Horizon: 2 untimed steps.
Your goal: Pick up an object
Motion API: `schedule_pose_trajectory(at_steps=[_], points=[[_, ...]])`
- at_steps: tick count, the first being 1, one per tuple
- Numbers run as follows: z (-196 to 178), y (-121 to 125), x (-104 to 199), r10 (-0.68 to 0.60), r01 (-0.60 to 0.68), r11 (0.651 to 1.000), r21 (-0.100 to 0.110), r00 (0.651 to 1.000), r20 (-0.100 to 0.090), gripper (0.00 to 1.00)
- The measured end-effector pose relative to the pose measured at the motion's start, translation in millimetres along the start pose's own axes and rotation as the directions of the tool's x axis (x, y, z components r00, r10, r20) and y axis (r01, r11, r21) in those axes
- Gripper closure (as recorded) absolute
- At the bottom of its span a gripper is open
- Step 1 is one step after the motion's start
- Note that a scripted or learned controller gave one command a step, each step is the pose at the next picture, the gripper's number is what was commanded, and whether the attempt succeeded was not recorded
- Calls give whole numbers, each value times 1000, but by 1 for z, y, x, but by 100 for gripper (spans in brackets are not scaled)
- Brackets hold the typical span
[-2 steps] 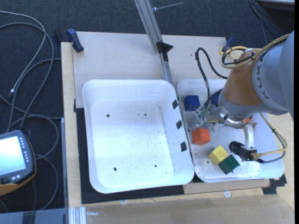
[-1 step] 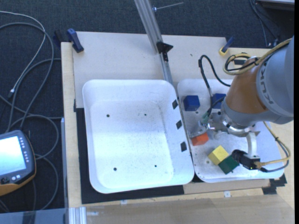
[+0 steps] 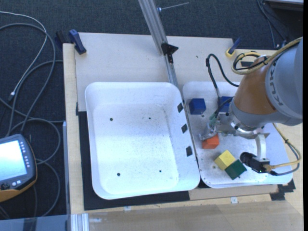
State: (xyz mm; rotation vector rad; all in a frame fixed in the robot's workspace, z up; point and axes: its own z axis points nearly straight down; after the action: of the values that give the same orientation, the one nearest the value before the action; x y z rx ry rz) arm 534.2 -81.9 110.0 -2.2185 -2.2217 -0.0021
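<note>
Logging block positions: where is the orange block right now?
The orange block lies in the right bin, near its left wall, just below the gripper, with the yellow block below and right.

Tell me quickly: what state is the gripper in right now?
Gripper: low in the right bin, right above the orange block; whether it is open, closed or holding anything cannot be told.

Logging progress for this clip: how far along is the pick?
Done: the arm has reached into the right bin, with the gripper low, just above the orange block. In hand: nothing visibly held. Left: grasping and lifting; the blue, yellow and green blocks lie on the bin floor.
</note>
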Motion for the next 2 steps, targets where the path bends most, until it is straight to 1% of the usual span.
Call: schedule_pose_trajectory(at_steps=[1,2], points=[[-93,-54,74,-6,6,1000,-5,1000,-1,100],[-89,-9,148,-9,9,1000,-3,1000,-1,100]])
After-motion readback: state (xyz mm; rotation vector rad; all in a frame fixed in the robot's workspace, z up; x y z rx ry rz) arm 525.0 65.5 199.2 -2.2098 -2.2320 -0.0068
